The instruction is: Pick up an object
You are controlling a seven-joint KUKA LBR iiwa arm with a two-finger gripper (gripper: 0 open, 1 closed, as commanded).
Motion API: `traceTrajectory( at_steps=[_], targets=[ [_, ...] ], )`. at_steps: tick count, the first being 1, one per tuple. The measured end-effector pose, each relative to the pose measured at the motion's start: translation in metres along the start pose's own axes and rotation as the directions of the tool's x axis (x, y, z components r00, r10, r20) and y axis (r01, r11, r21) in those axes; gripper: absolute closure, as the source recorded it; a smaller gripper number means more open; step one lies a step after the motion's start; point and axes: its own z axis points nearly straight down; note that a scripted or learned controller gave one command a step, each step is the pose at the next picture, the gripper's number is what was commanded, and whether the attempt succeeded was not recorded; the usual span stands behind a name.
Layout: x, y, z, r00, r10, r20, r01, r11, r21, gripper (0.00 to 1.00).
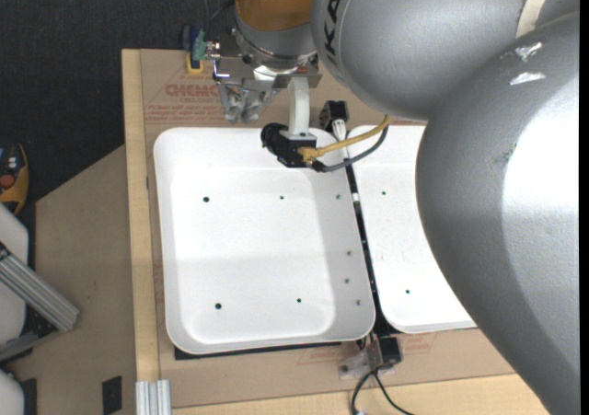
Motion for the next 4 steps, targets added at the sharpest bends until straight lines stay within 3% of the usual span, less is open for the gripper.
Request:
traceTrajectory(
  at_steps=[1,2,3,4],
  targets=[
    [0.000,0.006,-0.014,1.000,-0.001,0.000,0.001,1.000,-0.001,1.00],
    [-0.046,0.007,-0.058,1.000,0.006,0.001,-0.006,1.000,-0.005,1.00],
    [0.002,0.025,0.038,1.000,-0.002,0.003,0.002,1.000,0.012,1.00],
    [-0.046,0.027,0.003,1.000,0.006,0.002,-0.006,1.000,0.000,1.00]
  ],
)
